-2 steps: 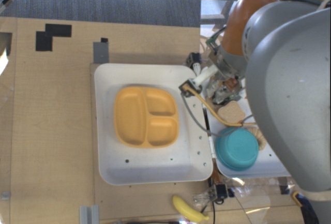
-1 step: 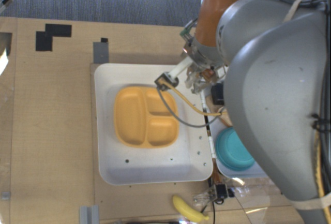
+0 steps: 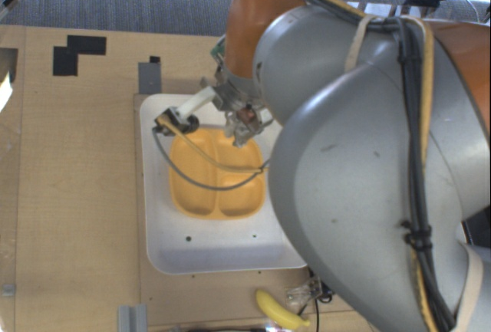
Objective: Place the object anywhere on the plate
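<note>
A: Starting at the gripper [image 3: 242, 126]: where?

B: Hanging low over the far rim of the yellow plate [image 3: 219, 200], at the end of the grey arm [image 3: 368, 169] coming in from the right.

A: Open, or closed on something?

B: Cannot tell; too small and too crowded by wrist parts. Nothing plainly seen held there.

A: And just around it?

B: To its left, a white stub with a black tip [image 3: 182, 117], jutting out over the plate's far left corner. From there, a thin cable [image 3: 207, 182] sagging in a loop across the plate.

A: The plate itself?

B: Divided into compartments, sitting in a shallow white bin [image 3: 222, 255], toward its far side.

A: And the object to be placed?

B: Most likely the banana [image 3: 281, 312], the only loose thing to be made out. Lying well apart from the gripper, past the bin's near rim, seemingly on the desk [image 3: 77, 192] and not in the bin, close beside the arm's bulk.

A: So which step, then?

B: Judging by that, still before the pick: banana not on the plate, gripper far from it. A hedge, though: cannot rule out something small hidden at the gripper.

A: Next move?

B: Probably lifting clear of the plate, travelling back over the near rim, then dropping onto the banana across its narrow width. Worth minding the cable loop on the way.
</note>
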`<state>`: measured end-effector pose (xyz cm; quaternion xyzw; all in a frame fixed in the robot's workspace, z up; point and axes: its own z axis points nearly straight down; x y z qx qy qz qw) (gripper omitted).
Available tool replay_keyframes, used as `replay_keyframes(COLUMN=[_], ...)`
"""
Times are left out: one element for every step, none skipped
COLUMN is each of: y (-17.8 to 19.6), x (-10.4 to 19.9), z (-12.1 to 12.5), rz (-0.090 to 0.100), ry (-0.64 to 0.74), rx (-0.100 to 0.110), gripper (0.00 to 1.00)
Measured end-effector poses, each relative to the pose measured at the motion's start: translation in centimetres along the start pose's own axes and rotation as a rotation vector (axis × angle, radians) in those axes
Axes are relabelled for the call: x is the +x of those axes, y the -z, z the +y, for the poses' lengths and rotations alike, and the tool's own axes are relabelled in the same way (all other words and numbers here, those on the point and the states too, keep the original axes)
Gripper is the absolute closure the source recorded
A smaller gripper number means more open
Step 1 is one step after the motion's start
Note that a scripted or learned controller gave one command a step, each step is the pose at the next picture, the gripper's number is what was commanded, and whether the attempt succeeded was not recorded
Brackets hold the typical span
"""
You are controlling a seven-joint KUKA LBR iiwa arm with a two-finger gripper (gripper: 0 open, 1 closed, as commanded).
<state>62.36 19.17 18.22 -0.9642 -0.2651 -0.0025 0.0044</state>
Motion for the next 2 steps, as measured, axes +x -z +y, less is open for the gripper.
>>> replay_keyframes(y=[11.52, 10.88], x=[-2.7, -2.99], z=[-6.63, -6.15], rz=[0.012, -0.002], ry=[-0.018, -0.027], rx=[-0.002, -0.006], gripper=[1.0, 0.0])
